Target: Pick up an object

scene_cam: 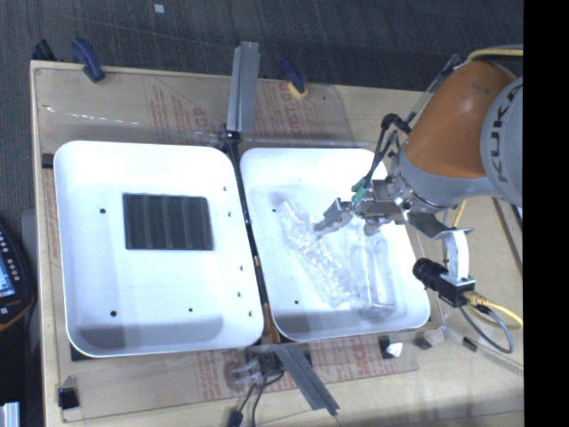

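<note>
Metal two-finger claw hangs over the right white plastic bin, fingers slightly spread, nothing between them. Just beneath and beside it lie crumpled clear plastic items and a clear plastic bottle, reaching toward the bin's near right corner. Left white bin holds a dark grey ribbed rectangular block near its centre

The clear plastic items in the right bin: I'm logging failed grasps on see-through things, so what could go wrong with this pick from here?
1. The clear plastic items lie bunched together, barely distinct from the white right bin; the pincer may close on the wrong piece or on nothing.
2. The pincer sits low over the pile's upper end, so it may push the items aside rather than grip them.
</note>
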### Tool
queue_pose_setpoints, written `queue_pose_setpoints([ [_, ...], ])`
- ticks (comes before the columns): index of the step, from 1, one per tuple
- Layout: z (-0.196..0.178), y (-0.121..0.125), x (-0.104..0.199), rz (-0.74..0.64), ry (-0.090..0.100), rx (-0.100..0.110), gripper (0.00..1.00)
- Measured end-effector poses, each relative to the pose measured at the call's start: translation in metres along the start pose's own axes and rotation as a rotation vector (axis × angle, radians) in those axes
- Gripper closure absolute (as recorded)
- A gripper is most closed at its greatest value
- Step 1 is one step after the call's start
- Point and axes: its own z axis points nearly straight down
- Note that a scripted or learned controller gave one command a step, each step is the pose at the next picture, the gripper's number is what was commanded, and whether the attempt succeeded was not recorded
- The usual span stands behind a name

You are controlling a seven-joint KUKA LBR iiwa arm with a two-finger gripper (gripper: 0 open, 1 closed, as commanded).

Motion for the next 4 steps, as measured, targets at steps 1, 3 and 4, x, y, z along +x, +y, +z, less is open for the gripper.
queue_pose_setpoints([
  [1,0.043,0.017,-0.011,0.17,0.001,0.003,0.0],
  [3,0.165,0.087,-0.019,0.082,0.0,-0.002,0.0],
  [4,0.085,0.065,-0.058,0.119,0.0,-0.003,0.0],
])
